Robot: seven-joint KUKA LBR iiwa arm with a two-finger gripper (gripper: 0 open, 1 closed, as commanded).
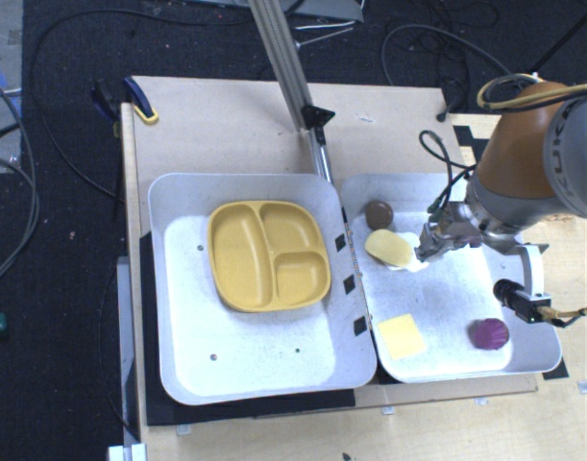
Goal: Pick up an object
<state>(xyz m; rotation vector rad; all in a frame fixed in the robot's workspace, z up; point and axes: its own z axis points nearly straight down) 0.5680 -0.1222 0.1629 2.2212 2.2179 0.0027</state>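
In the left bin (178, 353) a yellow divided tray (270, 255) sits mid-frame, out of play. Right of centre, the pale yellow lump (389, 249), smooth and rounded, lies in the right bin (447, 353) touching the gripper (428, 248); whether its fingers are open or closed I cannot tell. The risk: that rounded surface could slip away, nudged toward the brown ball (378, 214).
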